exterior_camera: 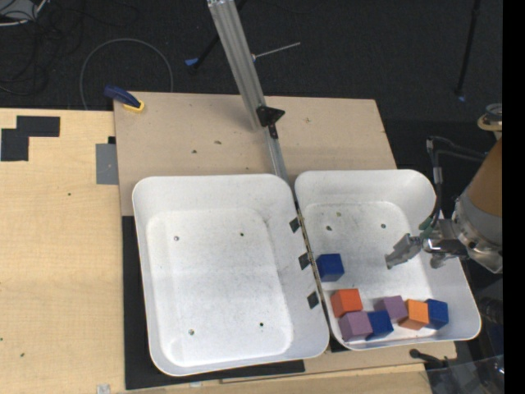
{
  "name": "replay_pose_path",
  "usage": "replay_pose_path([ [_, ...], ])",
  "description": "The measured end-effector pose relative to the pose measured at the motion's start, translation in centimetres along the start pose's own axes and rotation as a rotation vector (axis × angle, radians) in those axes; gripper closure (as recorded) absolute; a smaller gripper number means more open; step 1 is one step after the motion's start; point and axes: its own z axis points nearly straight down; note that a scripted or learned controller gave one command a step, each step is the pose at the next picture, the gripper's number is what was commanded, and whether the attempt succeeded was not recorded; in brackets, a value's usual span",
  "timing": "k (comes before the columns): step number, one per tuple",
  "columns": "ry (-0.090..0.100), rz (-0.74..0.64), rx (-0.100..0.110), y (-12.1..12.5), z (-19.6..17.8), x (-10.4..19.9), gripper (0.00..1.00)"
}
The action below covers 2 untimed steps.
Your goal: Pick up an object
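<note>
Camera view: you're looking down on two shallow white plastic bins on the wooden bench [246, 130]. The left white bin [164, 212] holds nothing to grasp. The right white bin [369, 189] carries all candidate objs.

Obj positions, right bin:
- blue cube [330, 266], alone near the divider, well apart from the rest;
- orange cube [347, 301], just below it;
- cluster along the near wall: purple cube [355, 325], second blue cube [380, 324], second purple cube [394, 308], second orange cube [418, 311], third blue cube [437, 312], packed touching or nearly so.

The grey two-finger pincer [404, 251] sits over bare bin floor at mid-right, above the cluster and right of the lone blue cube. Nothing is between its fingers. Open/closed state: can't tell at this res.

Step in hand, by judgement: approach phase, no grasp yet. Next move req's picking a target. The lone blue cube looks easiest, w/ clear space on all sides; cluster cubes risk finger collision w/ neighbours.
</note>
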Motion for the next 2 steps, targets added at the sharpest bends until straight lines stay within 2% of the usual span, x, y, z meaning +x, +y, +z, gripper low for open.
replay_pose_path([
  [1,0.003,0.001,0.008,-0.1,0.5,0.1,0.00],
  [2,0.001,-0.004,0.000,0.0,-10.7,0.6,0.00],
])
